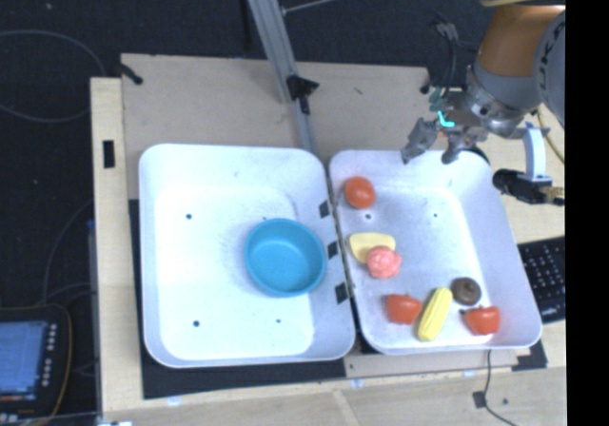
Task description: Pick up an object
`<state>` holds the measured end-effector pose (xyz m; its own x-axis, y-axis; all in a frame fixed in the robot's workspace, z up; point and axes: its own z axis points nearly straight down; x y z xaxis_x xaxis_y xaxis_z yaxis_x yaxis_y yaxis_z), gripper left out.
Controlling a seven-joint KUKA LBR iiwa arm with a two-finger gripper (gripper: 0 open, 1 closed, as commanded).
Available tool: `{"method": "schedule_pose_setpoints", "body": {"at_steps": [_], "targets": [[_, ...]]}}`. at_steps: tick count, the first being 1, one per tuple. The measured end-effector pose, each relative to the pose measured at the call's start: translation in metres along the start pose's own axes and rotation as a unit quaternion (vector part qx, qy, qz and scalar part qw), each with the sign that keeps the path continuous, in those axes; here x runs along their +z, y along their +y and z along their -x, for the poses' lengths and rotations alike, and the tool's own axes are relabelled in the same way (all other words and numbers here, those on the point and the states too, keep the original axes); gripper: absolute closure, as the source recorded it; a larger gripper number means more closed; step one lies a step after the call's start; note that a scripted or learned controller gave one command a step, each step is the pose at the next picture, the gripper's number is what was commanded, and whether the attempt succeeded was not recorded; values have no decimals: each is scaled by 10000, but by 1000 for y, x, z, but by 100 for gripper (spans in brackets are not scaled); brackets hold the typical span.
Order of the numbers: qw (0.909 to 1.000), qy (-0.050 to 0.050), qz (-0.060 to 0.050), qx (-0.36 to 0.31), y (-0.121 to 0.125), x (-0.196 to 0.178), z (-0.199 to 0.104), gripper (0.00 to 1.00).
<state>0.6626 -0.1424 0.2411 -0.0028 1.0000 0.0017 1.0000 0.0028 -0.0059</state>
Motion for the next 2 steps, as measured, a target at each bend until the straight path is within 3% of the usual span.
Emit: {"method": "schedule_pose_setpoints", "body": {"at_steps": [1, 2], "targets": [[10000, -5, 48, -4, 2, -5, 0, 0], [10000, -24, 13, 11, 2, 36, 2, 0]]}}
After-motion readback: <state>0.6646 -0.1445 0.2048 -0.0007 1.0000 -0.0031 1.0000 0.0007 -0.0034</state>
